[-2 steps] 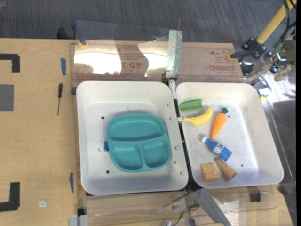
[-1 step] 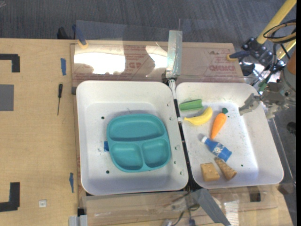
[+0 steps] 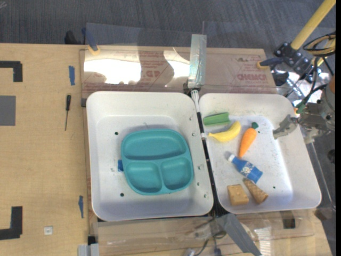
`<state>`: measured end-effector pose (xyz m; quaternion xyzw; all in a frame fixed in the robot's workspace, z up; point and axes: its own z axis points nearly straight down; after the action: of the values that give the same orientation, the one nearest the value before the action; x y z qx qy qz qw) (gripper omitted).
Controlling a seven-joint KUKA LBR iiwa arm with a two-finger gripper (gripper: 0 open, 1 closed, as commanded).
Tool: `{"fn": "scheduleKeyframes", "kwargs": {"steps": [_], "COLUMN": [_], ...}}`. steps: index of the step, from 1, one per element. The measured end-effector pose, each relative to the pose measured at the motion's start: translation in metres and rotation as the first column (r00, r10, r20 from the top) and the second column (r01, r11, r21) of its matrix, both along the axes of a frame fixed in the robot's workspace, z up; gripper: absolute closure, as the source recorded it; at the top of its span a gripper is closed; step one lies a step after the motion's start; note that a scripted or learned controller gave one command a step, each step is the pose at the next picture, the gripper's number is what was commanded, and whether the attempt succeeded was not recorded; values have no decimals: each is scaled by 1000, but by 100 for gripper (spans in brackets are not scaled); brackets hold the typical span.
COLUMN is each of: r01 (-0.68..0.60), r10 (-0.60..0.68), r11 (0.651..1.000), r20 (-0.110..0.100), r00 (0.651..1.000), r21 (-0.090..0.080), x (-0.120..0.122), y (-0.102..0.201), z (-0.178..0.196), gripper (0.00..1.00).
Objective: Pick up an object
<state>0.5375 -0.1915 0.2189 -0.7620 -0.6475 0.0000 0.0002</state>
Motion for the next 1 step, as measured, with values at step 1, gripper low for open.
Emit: {"fn": "scheduleKeyframes", "kwargs": {"steps": [1], "r01": [70], "r10": [-70], "r11": [998], "r20": [-11], "r00": [997], "r21": [3], "x": [47], "y": [44], "z": [-87], "gripper": [0]}}
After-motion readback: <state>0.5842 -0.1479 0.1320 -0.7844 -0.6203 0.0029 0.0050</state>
